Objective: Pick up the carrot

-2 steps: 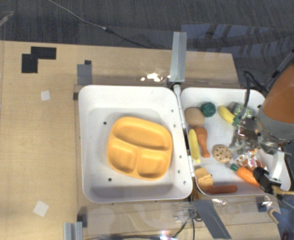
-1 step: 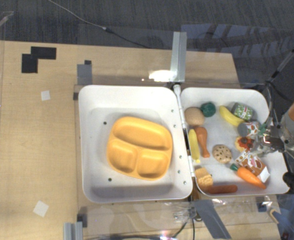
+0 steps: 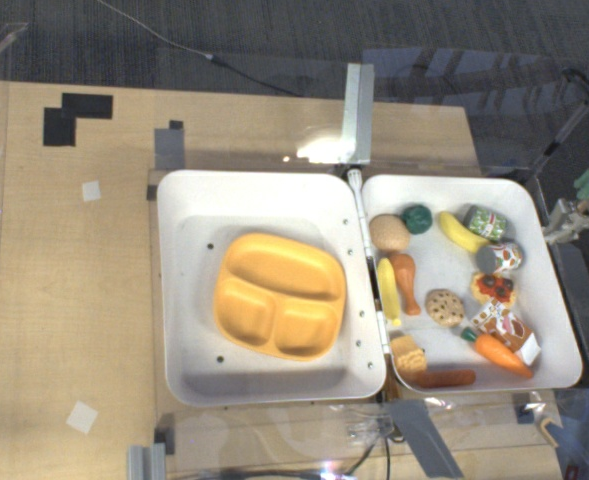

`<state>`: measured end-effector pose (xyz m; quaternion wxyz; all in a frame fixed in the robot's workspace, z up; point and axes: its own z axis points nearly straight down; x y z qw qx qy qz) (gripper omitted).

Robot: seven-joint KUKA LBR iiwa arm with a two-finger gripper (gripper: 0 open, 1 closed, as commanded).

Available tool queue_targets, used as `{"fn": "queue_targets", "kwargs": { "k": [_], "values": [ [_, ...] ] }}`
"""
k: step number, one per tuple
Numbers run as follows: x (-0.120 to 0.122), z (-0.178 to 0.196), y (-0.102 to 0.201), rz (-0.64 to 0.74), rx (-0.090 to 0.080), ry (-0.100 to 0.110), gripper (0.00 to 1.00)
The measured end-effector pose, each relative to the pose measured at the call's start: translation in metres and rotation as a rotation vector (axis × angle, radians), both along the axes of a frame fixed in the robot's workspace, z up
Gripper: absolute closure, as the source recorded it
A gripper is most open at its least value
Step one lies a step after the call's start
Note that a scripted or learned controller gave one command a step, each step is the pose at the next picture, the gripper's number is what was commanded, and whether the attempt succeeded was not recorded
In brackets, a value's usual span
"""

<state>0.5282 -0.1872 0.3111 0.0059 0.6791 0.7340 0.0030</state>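
Gripper point(image 3: 579, 213) at the right edge just beyond the right bin point(image 3: 549, 268), its grip impossible to tell, carrot point(image 3: 502, 354) lying in that bin's near right corner, yellow tray point(image 3: 279, 296) in left bin point(image 3: 189, 268), wooden bench point(image 3: 64, 288), dark carpet behind

Carrot point(image 3: 501, 353) crowded by carton point(image 3: 507, 326)

Both bins, left point(image 3: 174, 298) and right point(image 3: 544, 268), look like smooth, faintly glossy white plastic. The yellow divided tray point(image 3: 279, 296) looks matt plastic. The carrot point(image 3: 501, 353) and banana point(image 3: 460, 232) seem shiny plastic. The bench point(image 3: 64, 298) is pale wood grain.
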Motion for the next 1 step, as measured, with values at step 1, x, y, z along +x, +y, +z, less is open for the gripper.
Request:
{"fn": "queue_targets", "kwargs": {
  "k": [1],
  "values": [
    [0.0377,-0.0857,-0.0182,0.085,0.002,0.014,1.00]
  ]
}}
